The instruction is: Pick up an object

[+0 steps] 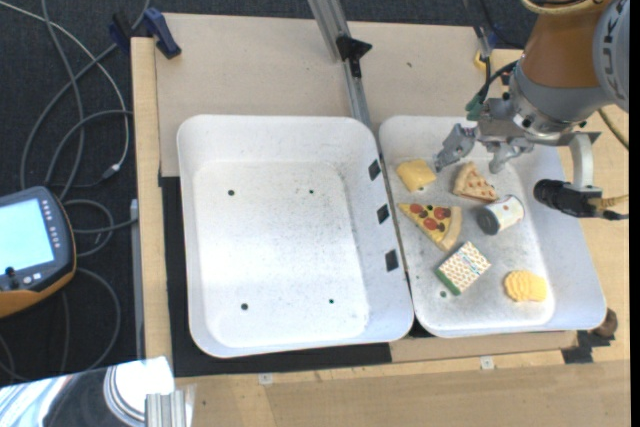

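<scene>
Two white bins sit side by side on a wooden bench (260, 55). We see toy food in the right bin (575, 290). Our gripper (478, 147) hangs over its top edge with fingers spread apart, holding nothing. Just below it, at about six o'clock, lies a small pizza slice (473, 183). We think it is light, stiff and a bit smooth. Its flat shape sits low, so pinching it across the two long sides looks best.
</scene>
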`<act>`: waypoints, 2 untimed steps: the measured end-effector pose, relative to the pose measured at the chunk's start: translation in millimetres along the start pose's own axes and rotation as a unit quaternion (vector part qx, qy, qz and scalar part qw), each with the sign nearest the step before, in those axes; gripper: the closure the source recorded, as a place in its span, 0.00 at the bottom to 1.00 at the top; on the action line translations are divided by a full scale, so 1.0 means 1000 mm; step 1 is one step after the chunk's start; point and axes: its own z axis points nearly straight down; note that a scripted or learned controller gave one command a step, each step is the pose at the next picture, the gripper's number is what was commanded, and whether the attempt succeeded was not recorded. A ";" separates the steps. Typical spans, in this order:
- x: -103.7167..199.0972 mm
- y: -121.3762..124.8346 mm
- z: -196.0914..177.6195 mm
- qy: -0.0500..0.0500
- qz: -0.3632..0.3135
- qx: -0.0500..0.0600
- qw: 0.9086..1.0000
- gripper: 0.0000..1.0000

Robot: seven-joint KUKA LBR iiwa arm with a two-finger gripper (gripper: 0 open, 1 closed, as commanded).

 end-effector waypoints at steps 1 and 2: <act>0.002 0.006 0.045 0.000 0.001 0.000 1.000 0.00; -0.006 0.007 0.093 0.000 0.001 0.000 1.000 0.00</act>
